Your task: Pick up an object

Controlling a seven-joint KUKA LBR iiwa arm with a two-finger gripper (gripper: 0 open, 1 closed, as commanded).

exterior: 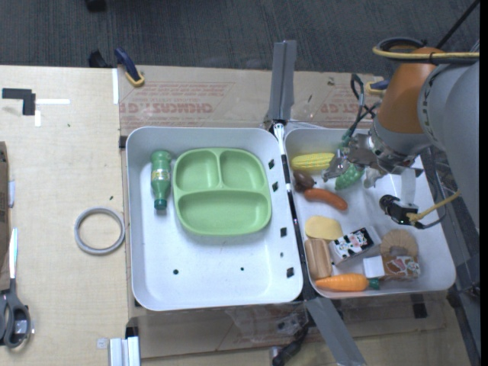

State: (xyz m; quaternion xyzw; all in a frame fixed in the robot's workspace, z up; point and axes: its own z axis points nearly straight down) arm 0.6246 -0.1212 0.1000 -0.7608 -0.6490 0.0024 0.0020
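The gripper (349, 168) is positioned low in the upper part of the right bin (435, 261), directly over a small green object (350, 177) that lies at its tips. Whether the gripper is spread or closed, and whether it has any hold on that object, cannot be determined from the camera view; the metal parts overlap the green shape. The green object is the nearest candidate for pickup, so any further travel would probably be straight down. Its long axis cannot be resolved. An ear of corn (312, 161) lies just to the left, long axis roughly across the bin, and an orange sausage-shaped item (326, 198) lies just below, slightly angled. Clearance is tight: both neighbours sit close enough to be disturbed during closure. The bin floor is smooth white plastic, on which light objects are likely to slide. The left bin (210, 273) holds a green divided tray (223, 191) and a green bottle (160, 178), well apart from the gripper. A tape ring (99, 230) rests on the desk (57, 174).
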